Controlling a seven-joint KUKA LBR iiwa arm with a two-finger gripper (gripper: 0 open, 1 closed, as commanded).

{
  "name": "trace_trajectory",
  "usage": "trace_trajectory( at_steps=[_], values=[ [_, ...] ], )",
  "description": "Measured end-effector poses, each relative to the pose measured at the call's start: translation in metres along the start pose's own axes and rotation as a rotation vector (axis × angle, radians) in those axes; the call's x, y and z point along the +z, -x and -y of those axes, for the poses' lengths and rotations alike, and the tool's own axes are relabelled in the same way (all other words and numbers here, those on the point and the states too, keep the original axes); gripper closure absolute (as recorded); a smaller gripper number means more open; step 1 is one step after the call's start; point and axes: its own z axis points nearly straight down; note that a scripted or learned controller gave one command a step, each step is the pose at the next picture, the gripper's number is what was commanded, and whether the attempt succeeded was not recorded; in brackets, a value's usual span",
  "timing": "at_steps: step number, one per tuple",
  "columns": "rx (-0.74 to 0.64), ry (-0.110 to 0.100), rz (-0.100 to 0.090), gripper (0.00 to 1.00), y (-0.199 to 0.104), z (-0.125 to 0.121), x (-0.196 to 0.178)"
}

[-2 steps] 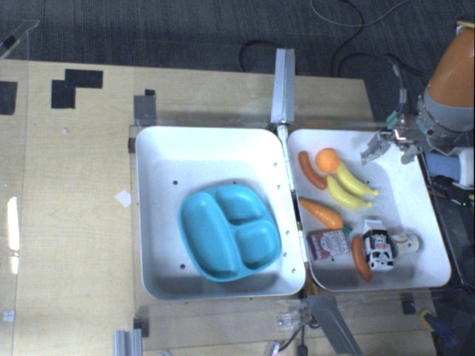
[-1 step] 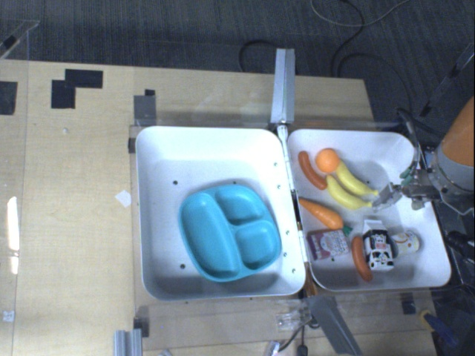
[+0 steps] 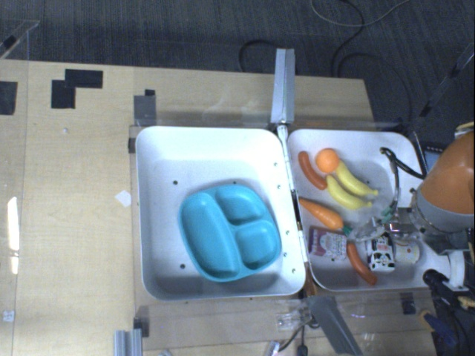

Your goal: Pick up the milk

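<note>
White with black patches, the milk (image 3: 381, 256) lies near the near edge of the right bin (image 3: 338, 282), beside a red sausage (image 3: 360, 263) and a maroon packet (image 3: 325, 242). Just above it hangs the claw (image 3: 385, 231), small and blurred; whether it is spread or pressed together I cannot tell. Farther back lie a carrot (image 3: 321, 213), bananas (image 3: 349, 188), an orange (image 3: 326, 159) and another sausage (image 3: 312, 170). Left, a blue tray (image 3: 230, 231) sits in the left bin (image 3: 159, 169). Much of the arm (image 3: 449, 188) is cut off at right.
</note>
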Motion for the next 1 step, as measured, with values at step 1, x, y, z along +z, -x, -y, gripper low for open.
trace_trajectory(
  at_steps=[1],
  values=[
    [-0.004,0.006,-0.001,1.0,-0.0017,-0.003,-0.0115]
  ],
)
